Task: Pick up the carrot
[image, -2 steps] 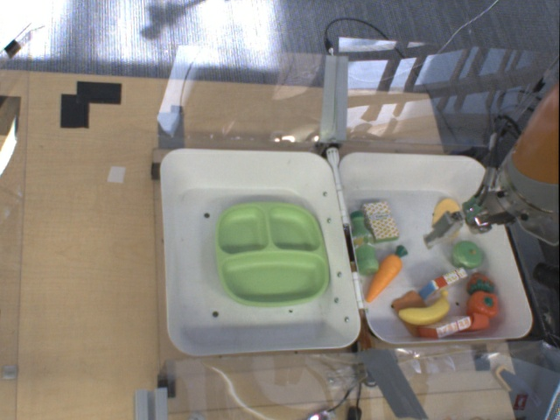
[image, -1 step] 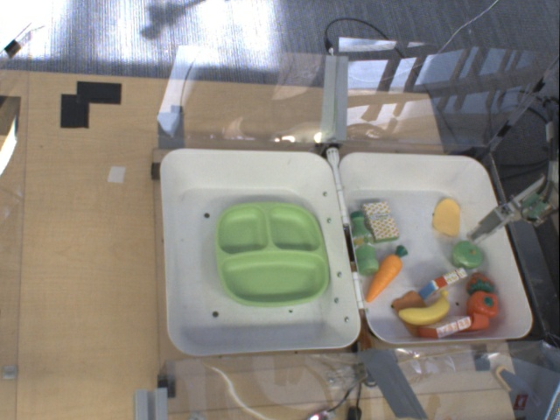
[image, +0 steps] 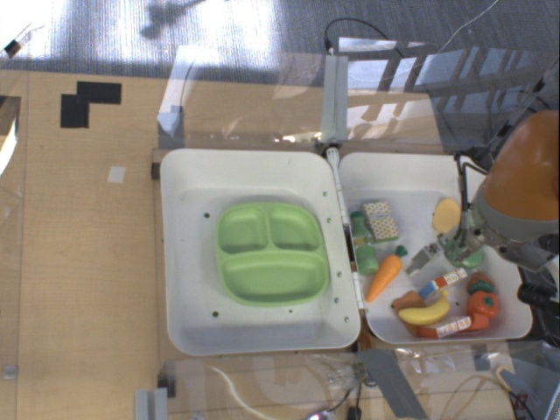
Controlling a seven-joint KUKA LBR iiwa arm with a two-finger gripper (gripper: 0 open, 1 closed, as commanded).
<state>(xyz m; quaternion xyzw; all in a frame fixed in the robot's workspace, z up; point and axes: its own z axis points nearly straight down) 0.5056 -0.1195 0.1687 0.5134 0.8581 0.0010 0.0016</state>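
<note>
2 white bins; carrot [image: 384, 276] lies in the right bin [image: 411, 178] just right of the divider, touching nothing metal. gripper [image: 435, 257] hovers just right of carrot, fingers apart, clamping nothing. green plate [image: 271, 254] sits left of carrot.

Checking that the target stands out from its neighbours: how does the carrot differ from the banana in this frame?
The carrot is orange with a green top; the banana is yellow. The carrot is straight and tapered, lying aslant beside the bin's left wall; the banana is curved and lies nearer the bin's front edge among other toys. The carrot has free space on its right side; the banana is crowded by neighbours. Both lie in the right bin, and the gripper holds neither.
</note>
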